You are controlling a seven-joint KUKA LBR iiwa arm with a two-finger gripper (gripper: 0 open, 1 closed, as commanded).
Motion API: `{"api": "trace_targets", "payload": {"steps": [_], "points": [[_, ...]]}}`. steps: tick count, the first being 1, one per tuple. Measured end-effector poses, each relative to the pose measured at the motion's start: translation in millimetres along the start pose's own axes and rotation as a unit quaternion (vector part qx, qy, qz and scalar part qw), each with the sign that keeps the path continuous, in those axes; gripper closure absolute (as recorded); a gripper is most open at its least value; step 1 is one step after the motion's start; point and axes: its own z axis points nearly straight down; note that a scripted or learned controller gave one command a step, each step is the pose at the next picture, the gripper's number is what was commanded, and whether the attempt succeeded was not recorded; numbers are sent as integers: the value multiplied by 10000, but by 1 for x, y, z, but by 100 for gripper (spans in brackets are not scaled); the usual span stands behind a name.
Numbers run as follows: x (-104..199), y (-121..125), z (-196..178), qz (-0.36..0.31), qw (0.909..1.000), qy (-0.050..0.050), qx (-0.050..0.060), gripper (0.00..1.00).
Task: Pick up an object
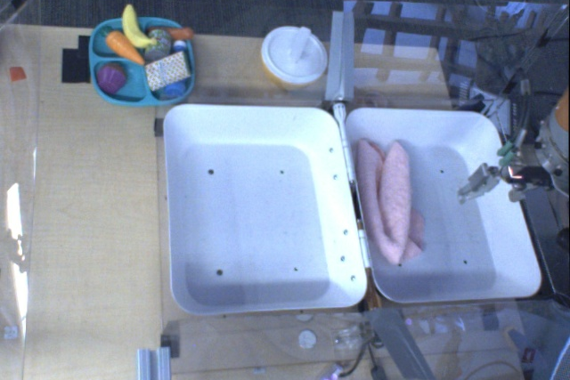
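Pink cloth (389, 202) bunched along left wall of right bin (499, 280), untouched; gripper (478, 182) hovering near bin's right edge, well apart, likely pre-approach; finger state cannot tell; left bin (254, 294) alongside

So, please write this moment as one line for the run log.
tool: over right bin, right side, nothing held | pink cloth: right bin, left side, untouched | left bin

arm: enters from right edge, low | pincer (474, 182): points left | nothing visible between its tips
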Motion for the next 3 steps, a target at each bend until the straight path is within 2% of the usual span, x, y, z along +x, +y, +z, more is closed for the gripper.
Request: {"api": "trace_targets", "payload": {"steps": [1, 2, 3], "points": [[37, -11, 137, -695, 9976, 4, 7, 0], [64, 3, 168, -1013, 9948, -22, -62, 0], [64, 7, 156, -1017, 9947, -39, -114, 100]]}}
